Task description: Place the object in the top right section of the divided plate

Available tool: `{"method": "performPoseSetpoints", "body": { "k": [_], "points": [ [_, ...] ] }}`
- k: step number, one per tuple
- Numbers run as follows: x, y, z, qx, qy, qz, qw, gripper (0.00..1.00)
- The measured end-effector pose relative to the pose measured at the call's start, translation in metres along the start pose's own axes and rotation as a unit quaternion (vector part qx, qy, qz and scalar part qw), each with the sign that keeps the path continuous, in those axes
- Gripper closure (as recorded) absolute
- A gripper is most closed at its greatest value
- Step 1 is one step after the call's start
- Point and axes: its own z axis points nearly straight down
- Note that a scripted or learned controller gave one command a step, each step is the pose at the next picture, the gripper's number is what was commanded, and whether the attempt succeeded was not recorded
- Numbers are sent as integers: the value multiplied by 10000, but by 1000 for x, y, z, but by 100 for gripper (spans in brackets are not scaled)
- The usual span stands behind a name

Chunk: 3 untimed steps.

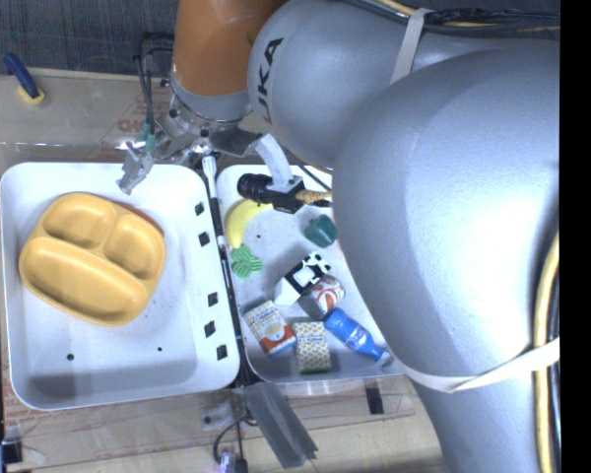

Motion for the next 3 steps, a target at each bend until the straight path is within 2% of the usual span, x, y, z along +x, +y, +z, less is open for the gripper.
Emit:
{"method": "performPoseSetpoints", "body": {
  "k": [1,2,3],
  "points": [
    [1,1,-11,0,-3,-24,10000,100],
    [14,-17,37,-4,1,-732,9973,100],
    [34,-18,20,-11,-4,-1251,9921,100]
  ]
}}
